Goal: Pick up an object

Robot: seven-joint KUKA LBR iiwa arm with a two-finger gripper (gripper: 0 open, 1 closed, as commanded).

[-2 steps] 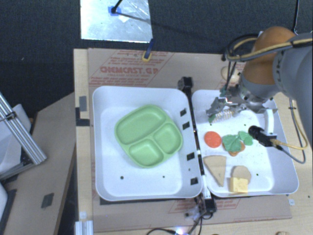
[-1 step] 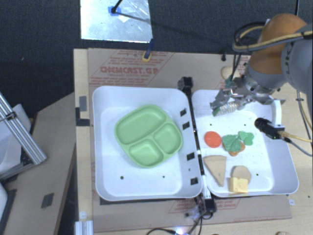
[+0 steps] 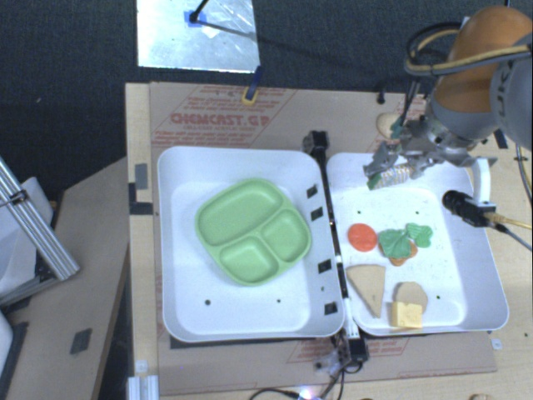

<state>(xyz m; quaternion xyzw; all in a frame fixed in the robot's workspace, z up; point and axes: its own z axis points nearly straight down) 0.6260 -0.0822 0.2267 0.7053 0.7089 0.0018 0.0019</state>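
Note:
My gripper (image 3: 386, 173) hangs over the back left part of the right bin (image 3: 481, 261), above bare white floor. In front of it lie a red-orange round slice (image 3: 361, 237) and a green leafy piece (image 3: 405, 240) resting partly on an orange bit. Closer to the bin's front edge are a tan wedge (image 3: 369, 286), a brown bread-like chunk (image 3: 411, 291) and a small yellow block (image 3: 407, 314). The gripper is apart from all of them, well behind the red slice.
The left bin (image 3: 179, 307) holds a light green divided plate (image 3: 252, 232). A black-clipped divider (image 3: 327, 223) runs between the bins. A shiny sheet (image 3: 196, 23) lies behind the bench at the back left.

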